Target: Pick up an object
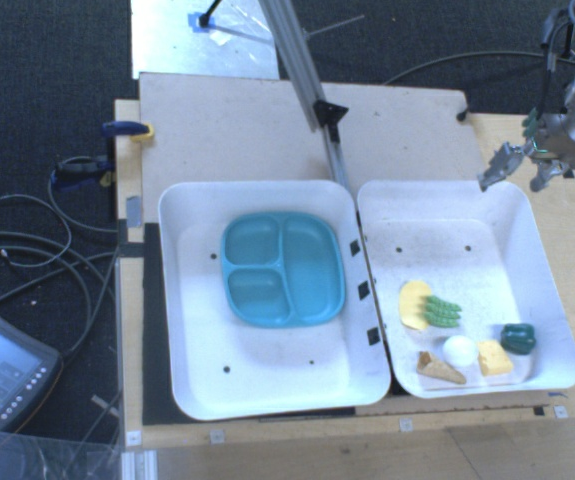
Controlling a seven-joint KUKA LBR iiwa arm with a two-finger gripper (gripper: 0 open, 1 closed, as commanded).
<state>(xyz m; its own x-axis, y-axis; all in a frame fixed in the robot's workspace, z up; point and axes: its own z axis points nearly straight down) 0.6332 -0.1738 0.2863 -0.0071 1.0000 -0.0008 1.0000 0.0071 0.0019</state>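
Observation:
My gripper [523,171] hangs over the far right corner of the right bin [447,233], fingers spread open with nothing between them. Well below it, in the bin's near part, lie several small food toys: a yellow piece [413,301] with a green bean pod [443,312] on it, a white ball [458,350], a tan wedge [439,369], a yellow cheese block [494,359] and a dark green pepper [517,338]. The gripper is far from all of them.
The left bin [197,358] holds a blue divided plate [282,269]. A grey camera pole [297,53] slants down to the bins' shared far edge. Clamps [102,153] and cables lie at the bench's left side, with a pendant [2,368] on the floor.

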